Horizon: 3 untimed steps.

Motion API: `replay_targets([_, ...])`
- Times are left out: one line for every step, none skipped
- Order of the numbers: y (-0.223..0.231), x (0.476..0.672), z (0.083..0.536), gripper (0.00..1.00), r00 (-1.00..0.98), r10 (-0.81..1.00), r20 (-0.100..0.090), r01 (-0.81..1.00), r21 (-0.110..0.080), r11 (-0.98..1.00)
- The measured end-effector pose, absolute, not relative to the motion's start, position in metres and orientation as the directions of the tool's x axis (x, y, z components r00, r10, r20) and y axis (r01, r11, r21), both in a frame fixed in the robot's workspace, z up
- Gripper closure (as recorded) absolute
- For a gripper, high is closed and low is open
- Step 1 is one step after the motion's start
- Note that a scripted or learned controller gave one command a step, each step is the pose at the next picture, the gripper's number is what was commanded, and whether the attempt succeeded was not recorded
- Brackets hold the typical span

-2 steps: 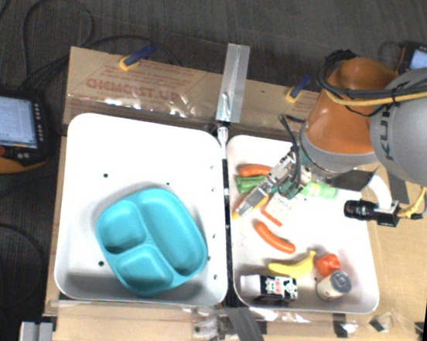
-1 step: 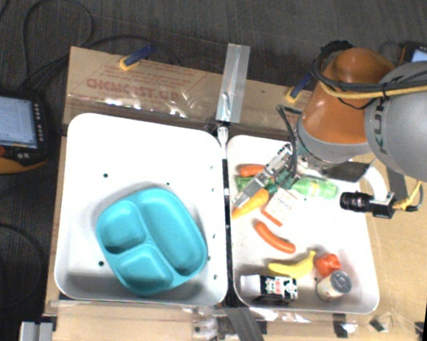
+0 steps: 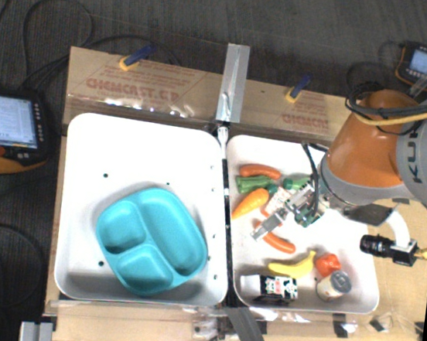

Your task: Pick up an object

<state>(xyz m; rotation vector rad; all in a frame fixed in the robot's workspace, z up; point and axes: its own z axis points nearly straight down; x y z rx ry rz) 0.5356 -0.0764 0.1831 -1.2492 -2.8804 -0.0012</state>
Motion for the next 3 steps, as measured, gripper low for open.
replay_targets([-0.107, 0.575, 0.101, 0.00, -0.570, 0.822, -0.010, 0.822, 0.015, 0.570])
replay_targets([-0.107, 0.577, 0.112, 1.00, -0.569, 0.822, -0.018, 0.822, 0.021, 0.570])
replay_targets([-0.069, 0.556, 0.216, 1.00, -0.586, 0.810, 0.000, 0.810, 0.000, 0.586])
